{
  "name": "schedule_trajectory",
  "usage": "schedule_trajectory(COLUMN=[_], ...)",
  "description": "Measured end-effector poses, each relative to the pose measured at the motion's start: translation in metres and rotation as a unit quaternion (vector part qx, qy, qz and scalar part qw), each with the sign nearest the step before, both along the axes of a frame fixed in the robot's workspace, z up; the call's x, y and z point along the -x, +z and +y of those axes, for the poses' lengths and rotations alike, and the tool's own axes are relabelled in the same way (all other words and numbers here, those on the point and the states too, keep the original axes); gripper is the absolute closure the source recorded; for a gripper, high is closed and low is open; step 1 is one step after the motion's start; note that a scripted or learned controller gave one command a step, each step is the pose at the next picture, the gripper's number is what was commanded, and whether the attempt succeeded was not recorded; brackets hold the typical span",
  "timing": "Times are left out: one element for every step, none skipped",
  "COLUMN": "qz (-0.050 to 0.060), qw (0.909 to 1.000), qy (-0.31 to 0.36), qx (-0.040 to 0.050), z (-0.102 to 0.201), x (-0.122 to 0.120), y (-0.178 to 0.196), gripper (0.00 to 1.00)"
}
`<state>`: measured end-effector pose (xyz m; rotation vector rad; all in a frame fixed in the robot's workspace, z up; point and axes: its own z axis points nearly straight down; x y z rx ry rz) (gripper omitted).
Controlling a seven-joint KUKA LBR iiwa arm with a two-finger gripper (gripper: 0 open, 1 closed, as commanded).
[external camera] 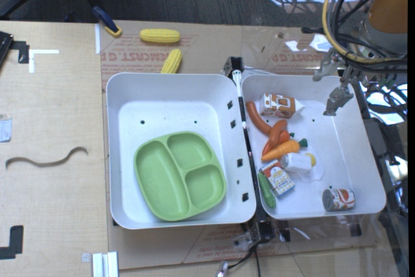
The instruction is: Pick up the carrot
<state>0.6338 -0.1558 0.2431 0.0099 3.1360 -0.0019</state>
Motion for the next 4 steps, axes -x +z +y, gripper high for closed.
schedule_trajectory(qz=[-0.002, 0.001, 0.0, 0.002], qw=[0.9998, 0.9992, 0.9934, 0.9798], qy=[-0.02, -0.039, -0.115, -0.2], qx=[0.0003, -0.0005, -0.0007, -0.001], z=[0.017, 0.039, 0.056, 0.123], x=[0.025, 0.04, 0.077, 0.134], y=[-0.133, -0.15, -0.15, -0.052], gripper=[0.0, 0.0, 0.0, 0.0])
